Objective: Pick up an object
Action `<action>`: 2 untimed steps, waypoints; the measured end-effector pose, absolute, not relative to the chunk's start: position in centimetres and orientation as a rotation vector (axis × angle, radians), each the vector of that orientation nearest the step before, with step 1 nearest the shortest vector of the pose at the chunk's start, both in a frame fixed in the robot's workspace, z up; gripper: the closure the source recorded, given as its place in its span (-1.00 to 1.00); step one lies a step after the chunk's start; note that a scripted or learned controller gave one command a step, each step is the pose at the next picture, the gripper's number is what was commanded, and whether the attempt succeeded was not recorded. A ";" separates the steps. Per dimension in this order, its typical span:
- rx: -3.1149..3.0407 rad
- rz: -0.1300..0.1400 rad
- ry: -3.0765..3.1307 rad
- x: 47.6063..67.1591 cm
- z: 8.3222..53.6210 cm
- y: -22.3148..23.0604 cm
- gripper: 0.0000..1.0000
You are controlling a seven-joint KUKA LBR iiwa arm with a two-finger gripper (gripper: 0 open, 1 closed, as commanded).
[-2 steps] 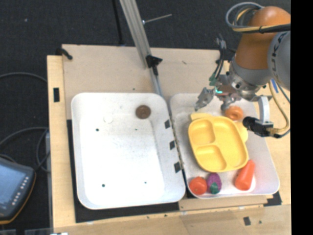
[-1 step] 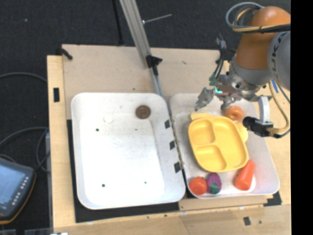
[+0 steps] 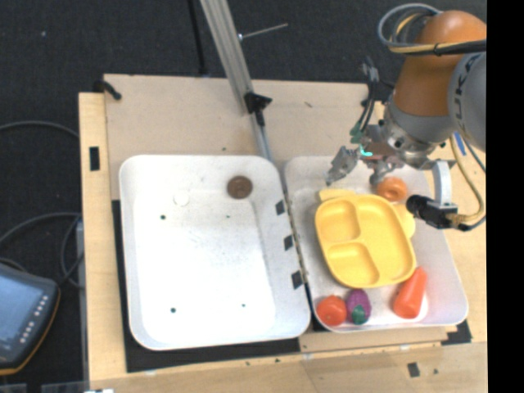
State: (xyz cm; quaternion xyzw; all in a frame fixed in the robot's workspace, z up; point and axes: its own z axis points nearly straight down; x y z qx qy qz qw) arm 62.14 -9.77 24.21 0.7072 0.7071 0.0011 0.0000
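The right bin (image 3: 304, 178) holds a yellow divided plate (image 3: 364, 240), a small orange ball (image 3: 394, 189) at the plate's far right corner, and along the near edge a red tomato (image 3: 332, 309), a purple piece (image 3: 358, 304) and an orange-red carrot-like piece (image 3: 410, 293). A brown disc (image 3: 239, 187) lies in the left bin (image 3: 196, 252) near its far wall. My gripper (image 3: 362, 169) hangs over the far end of the right bin, just beyond the plate and left of the orange ball. Its fingers are spread open with nothing between them.
A slanted aluminium post (image 3: 233, 56) rises from the bench behind the bins and ends at a clamp near their shared far corner. A black cable fitting (image 3: 430, 210) hangs off the arm beside the plate's right edge. The plate covers much of the right bin's floor.
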 end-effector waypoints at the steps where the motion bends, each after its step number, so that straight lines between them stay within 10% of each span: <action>1: 2.225 -0.008 2.220 63.5 9.7 -10.2 -1.00; 2: 2.224 -0.001 2.217 63.6 10.2 -10.1 -1.00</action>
